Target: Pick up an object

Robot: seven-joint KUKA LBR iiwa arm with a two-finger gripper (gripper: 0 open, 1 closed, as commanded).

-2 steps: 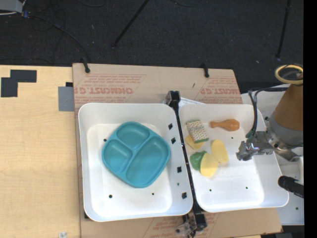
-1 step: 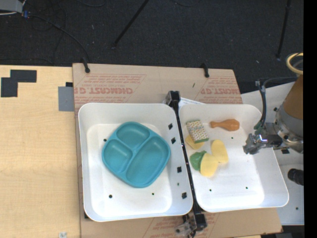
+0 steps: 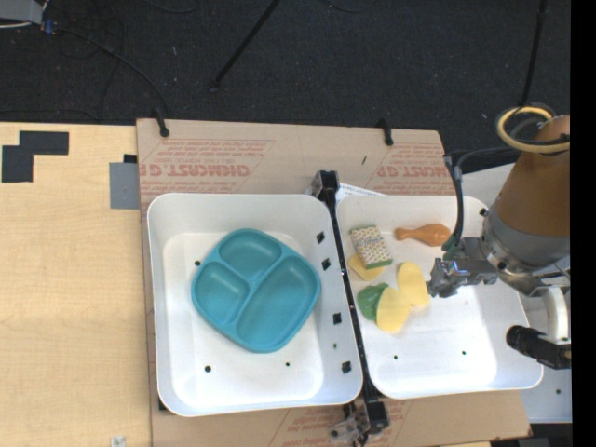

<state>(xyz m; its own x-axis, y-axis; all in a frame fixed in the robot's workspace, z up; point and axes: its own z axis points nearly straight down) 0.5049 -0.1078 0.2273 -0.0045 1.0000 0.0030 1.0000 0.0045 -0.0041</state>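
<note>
Several small toy foods lie in the right bin (image 3: 438, 361): an orange drumstick-shaped piece (image 3: 424, 234), a patterned block (image 3: 371, 245) on a yellow piece, a green piece (image 3: 372, 299) and two pale yellow pieces (image 3: 413, 283) (image 3: 392, 314). My gripper (image 3: 445, 278) hangs low over the right bin, just right of the upper pale yellow piece and below the orange piece. Nothing shows between its fingers.
A teal divided plate (image 3: 256, 290) lies in the left bin (image 3: 177, 343). A black divider (image 3: 340, 287) runs between the two bins. Cardboard (image 3: 279, 161) lies under both bins, with a wooden bench top (image 3: 65, 287) to the left.
</note>
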